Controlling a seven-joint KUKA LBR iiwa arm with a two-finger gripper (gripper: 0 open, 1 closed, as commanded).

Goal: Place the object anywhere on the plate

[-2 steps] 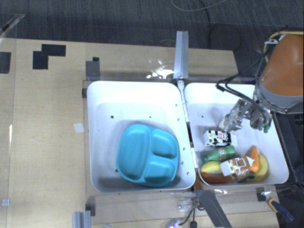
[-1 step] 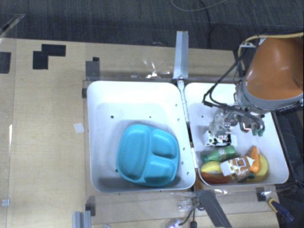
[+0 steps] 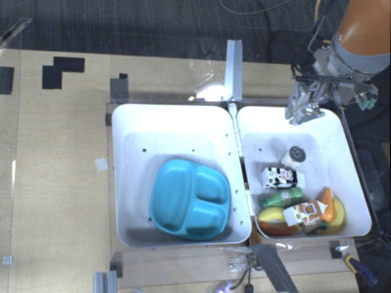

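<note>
Nearest the camera, at the bench's front edge: two white bins, one blue plate, assorted toy groceries.
Left bin [image 3: 128,163] held a blue divided plate [image 3: 190,199], lying toward its front. Right bin [image 3: 342,139], beside the plate's bin, held a front-corner cluster: yellow banana [image 3: 272,214], small carton [image 3: 305,213], orange carrot [image 3: 328,201], green vegetable [image 3: 282,197]; behind these a black-and-white carton [image 3: 280,177] and a grey-capped bottle [image 3: 295,156]. Gripper [image 3: 303,110] hung over that bin's far rim, grasping nothing visible; finger spread undeterminable.
</note>
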